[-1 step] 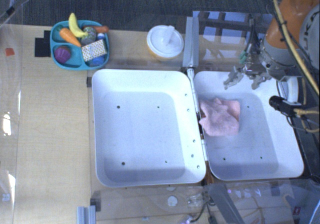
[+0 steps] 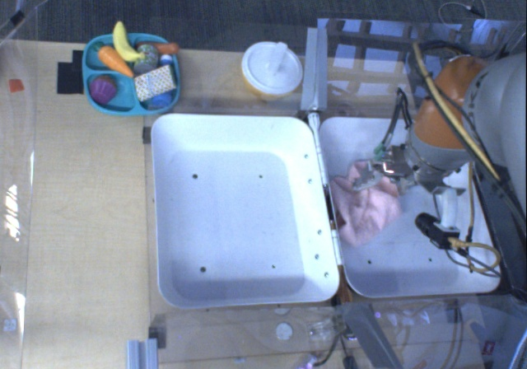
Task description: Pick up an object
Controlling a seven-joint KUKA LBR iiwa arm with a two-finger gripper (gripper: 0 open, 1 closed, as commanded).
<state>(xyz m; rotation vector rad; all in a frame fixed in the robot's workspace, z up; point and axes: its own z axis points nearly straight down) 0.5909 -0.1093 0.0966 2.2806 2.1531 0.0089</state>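
The pink cloth [image 2: 367,204] lies crumpled in the right bin [image 2: 412,277], against its left wall. The gripper [image 2: 384,171] sits at the cloth's upper edge (contact is visible there), but jaw state cannot be determined from this view. Farther back, the left bin [image 2: 235,211] adjoins, and beyond it stand a white lidded cup [image 2: 272,68] and a blue toy-food tray [image 2: 132,75].

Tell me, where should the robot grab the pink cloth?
Probably the raised, bunched folds at the top of the cloth, coming straight down from above. It lies crumpled and soft on the right bin's floor, so the lumpy ridge gives more to pinch than the flat lower edge. The tool is at that end.
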